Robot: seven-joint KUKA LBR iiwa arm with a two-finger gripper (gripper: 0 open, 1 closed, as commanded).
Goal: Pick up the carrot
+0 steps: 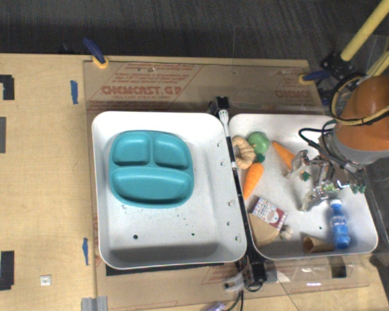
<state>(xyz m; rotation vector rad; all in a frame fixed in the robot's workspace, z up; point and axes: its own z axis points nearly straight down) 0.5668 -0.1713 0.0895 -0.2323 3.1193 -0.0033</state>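
Note:
The carrot [252,179] is orange and tapered. It lies in the right bin [360,238] close to the left wall, pointing toward the front. A second, smaller orange piece [284,153] lies further back, between the carrot and my gripper [306,184]. My gripper hangs low over the middle-right of that bin, about a hand's width to the right of the carrot and apart from it. It looks open, and I see nothing between its fingers.
Around the carrot lie a green ball [259,141], a beige knobbly toy [244,151], a red-and-white packet [268,211] and a brown wedge [266,232]. A blue bottle [339,223] and a brown cone [318,243] lie at front right. The left bin [117,238] holds a teal divided plate [152,168].

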